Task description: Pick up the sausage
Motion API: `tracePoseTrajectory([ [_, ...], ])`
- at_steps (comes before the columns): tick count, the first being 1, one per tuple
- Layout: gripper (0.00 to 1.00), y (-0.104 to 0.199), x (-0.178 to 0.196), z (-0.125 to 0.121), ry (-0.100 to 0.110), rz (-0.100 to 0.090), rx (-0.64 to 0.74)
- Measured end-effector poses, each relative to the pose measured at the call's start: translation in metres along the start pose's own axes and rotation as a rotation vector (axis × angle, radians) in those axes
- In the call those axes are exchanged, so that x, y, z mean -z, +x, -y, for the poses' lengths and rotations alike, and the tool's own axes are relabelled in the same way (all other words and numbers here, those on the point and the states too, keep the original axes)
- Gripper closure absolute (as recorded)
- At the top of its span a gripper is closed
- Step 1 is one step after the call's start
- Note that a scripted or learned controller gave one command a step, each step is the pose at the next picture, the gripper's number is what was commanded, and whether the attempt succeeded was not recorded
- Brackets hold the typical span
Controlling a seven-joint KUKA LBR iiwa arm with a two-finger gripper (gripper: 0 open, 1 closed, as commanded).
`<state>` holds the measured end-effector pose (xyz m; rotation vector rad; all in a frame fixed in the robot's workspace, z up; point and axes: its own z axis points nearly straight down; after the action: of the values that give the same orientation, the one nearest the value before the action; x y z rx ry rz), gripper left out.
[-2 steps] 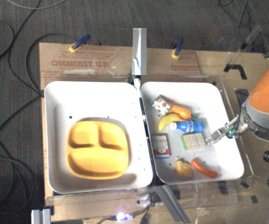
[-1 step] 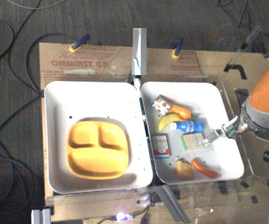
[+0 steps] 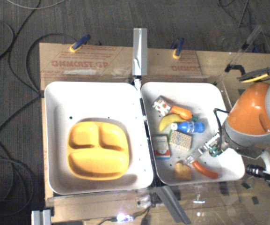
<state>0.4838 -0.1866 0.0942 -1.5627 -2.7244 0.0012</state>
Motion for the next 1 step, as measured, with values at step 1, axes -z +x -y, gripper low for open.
tracePoseTrajectory([
  [1, 0.00, -0.0364, 0.0887, -0.0536, 0.002, 0.002, -0.346],
])
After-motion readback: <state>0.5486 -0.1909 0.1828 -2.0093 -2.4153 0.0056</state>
